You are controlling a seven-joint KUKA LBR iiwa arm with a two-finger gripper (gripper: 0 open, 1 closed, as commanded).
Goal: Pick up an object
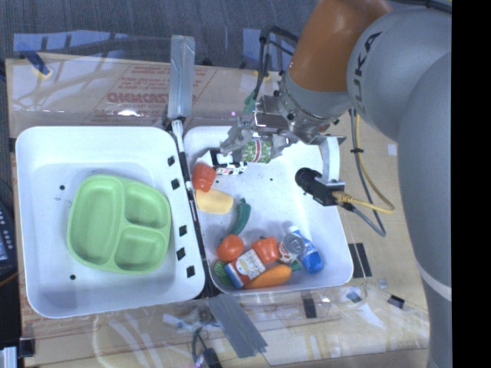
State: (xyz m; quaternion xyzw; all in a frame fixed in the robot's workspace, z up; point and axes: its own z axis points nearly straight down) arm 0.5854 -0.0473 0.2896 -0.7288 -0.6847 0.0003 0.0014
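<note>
While clamped, the can [259, 150] sits between the claw [247, 150].

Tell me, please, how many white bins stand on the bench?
2. The left bin holds a green divided plate. The right bin holds the toy food, with the gripper over its far end.

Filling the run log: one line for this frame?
gripper: over right bin top | grasp: unclear | toys: clustered bottom | green tray: left bin
</note>
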